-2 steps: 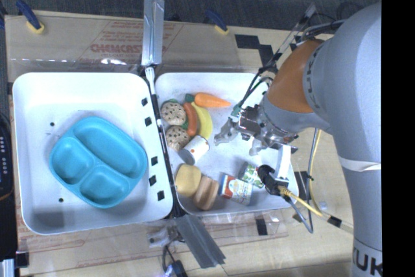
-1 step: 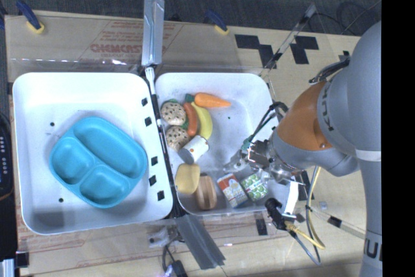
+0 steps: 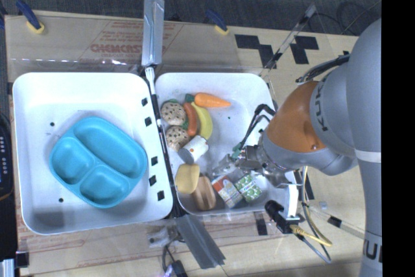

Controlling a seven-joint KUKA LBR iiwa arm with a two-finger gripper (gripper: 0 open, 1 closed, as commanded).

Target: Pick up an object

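Low in the right bin [image 3: 249,82], the tool [image 3: 238,162] is hovering over a green carton [image 3: 249,187] lying beside a red carton [image 3: 226,191] (its grip I cannot tell), while a blue tray [image 3: 98,161] is sitting in the left bin [image 3: 39,91].

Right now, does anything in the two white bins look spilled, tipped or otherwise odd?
Nothing looks spilled or damaged. The blue three-compartment plastic tray lies askew in the left white bin, and the toy foods, such as the orange carrot, lie jumbled along the right white bin's left side.
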